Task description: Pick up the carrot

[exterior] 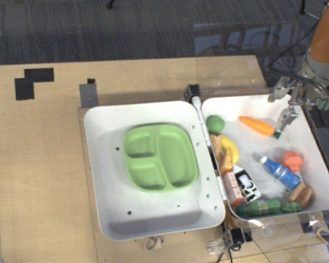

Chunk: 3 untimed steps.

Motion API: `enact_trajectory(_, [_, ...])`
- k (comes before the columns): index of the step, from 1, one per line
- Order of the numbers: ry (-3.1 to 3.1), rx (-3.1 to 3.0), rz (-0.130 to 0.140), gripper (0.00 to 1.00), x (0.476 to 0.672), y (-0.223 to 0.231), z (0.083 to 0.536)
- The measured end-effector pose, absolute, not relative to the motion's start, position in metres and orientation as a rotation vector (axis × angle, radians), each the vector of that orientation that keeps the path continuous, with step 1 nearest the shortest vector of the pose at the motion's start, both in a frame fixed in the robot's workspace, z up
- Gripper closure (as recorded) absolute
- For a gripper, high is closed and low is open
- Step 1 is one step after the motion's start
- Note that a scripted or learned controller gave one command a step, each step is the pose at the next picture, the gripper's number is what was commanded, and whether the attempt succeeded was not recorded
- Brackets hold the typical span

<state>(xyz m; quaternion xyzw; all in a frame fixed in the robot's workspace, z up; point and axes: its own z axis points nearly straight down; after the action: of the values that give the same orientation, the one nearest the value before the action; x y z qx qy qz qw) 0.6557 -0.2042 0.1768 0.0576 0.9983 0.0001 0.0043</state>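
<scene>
The camera view looks down on two white bins on a wooden bench, and I'll place everything from the carrot (256, 125), which lies flat in the upper part of the right bin (323, 159), orange body slanting down to the right.

The gripper (283, 123) hangs just right of the carrot's tip, its dark finger with a green tip (278, 134) reaching down beside it. Nothing sits between the fingers; whether they are spread or pressed together, I honestly cannot tell from this angle. The grey arm with its orange band (325, 40) rises above and to the right of the carrot.

Left of the carrot, against the bin's inner wall, rests a green ball (214, 123). Below and left of it is a yellow banana (230, 149), and further down a black-and-white carton (245, 186). Straight below the carrot lies a blue bottle (278, 171), with a reddish-orange lump (293, 160) just beside it on the right. Well below, along the bin's near edge, lie a dark green cucumber-like piece (259, 208) and a brown bun-shaped item (301, 194).

Far to the carrot's left, the left bin (104, 163) holds a green divided tray (158, 157), sitting level near its middle.
</scene>
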Motion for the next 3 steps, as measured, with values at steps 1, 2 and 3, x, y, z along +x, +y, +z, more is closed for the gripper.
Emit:
enact_trajectory(1, [3.122,0.397,-0.006,0.0,0.664,-0.208,0.088])
enact_trajectory(2, [3.118,0.317,0.001,0.0,0.657,-0.17,0.087])
enact_trajectory(3, [3.087,0.633,0.004,0.0,0.662,-0.182,0.087])
